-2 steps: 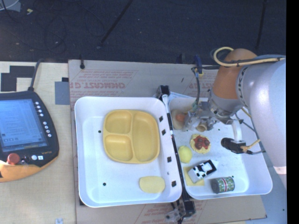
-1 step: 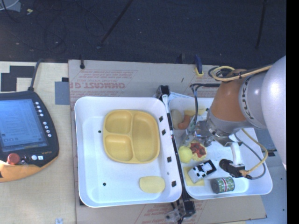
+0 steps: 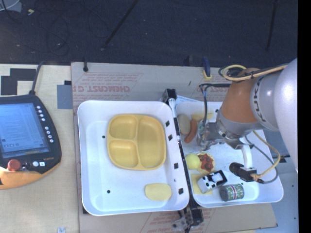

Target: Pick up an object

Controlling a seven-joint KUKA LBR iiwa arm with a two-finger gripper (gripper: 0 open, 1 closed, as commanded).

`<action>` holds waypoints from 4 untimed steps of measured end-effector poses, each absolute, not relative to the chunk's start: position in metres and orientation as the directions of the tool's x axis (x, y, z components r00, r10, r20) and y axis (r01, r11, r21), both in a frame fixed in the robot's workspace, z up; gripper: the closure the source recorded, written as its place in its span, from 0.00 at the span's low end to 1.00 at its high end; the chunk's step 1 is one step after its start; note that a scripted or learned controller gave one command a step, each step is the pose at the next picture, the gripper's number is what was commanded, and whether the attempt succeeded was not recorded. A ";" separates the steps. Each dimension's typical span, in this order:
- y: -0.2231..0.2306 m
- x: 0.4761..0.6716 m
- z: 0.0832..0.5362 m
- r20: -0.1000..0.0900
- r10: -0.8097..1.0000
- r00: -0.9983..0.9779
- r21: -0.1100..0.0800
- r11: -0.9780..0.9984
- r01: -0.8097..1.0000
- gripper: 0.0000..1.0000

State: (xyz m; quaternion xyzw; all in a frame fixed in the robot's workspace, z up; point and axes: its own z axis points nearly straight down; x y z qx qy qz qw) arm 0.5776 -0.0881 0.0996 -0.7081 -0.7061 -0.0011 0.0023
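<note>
My gripper reaches down into the right bin, near its back left part. Just left of it lie a reddish sausage and a beige egg-shaped thing. In front of it sit a yellow-green fruit and a red thing. A black-and-white toy rests on a yellow piece nearer the front, and a small can lies on its side at the front. The wrist hides what is directly under the gripper.
The left bin holds a yellow divided plate and a pale yellow oval piece. A control pendant with a screen lies on the bench at the far left. A yellow bit lies at the right bin's back.
</note>
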 end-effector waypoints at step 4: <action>-0.083 0.527 0.099 0.005 1.000 0.002 -0.004 -0.002 1.000 1.00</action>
